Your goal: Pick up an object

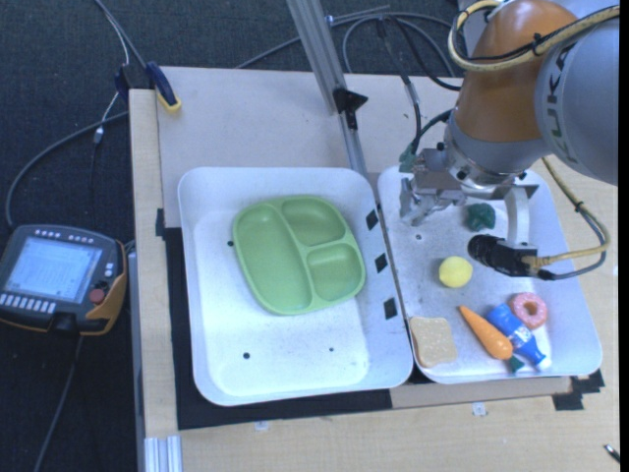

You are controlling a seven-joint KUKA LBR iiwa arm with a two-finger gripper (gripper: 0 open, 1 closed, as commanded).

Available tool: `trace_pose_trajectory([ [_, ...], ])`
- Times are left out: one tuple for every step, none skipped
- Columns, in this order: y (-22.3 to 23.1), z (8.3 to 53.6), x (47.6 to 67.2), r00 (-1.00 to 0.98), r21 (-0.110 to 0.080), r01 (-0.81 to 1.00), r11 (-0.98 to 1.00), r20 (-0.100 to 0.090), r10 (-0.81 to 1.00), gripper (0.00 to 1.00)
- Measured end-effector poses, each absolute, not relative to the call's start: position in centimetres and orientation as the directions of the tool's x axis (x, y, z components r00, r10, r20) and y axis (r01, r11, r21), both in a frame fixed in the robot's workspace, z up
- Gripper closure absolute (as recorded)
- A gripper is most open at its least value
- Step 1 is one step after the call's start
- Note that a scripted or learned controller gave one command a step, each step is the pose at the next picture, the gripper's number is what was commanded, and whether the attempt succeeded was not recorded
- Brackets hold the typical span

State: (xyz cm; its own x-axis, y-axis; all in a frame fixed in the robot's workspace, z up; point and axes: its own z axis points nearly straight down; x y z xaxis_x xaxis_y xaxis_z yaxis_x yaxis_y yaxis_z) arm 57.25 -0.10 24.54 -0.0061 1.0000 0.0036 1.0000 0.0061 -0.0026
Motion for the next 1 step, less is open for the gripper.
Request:
trace_pose_trajectory([
  [4.84,23.65,54.62,-0.006,-0.005,1.0,0.007,0.003,1.0,1.0],
])
